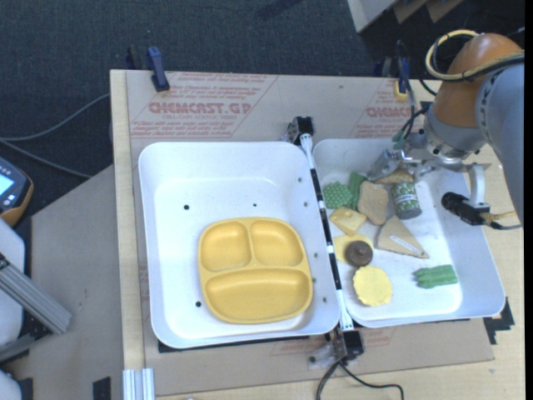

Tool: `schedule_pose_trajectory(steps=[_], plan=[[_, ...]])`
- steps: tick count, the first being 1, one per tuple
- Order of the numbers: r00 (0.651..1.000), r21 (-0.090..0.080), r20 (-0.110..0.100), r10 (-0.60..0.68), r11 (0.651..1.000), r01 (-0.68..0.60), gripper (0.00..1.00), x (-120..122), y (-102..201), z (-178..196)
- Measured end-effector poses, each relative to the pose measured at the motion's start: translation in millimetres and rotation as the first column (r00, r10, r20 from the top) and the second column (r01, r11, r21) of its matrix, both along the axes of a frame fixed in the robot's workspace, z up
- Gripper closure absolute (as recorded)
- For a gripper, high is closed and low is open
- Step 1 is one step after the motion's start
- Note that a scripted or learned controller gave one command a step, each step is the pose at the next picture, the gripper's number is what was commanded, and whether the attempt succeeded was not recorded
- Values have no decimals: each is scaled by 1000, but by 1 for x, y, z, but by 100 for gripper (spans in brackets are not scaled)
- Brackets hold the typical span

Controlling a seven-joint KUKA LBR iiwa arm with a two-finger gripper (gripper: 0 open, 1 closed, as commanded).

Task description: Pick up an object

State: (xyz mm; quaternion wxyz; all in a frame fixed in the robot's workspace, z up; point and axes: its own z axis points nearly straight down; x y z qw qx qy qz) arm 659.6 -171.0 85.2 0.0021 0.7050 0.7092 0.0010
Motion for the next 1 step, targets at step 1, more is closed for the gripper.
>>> schedule_pose_trajectory(steps=[1], plan=[[1000,4,-9,-7,1000,7,0,-43,14,-1]])
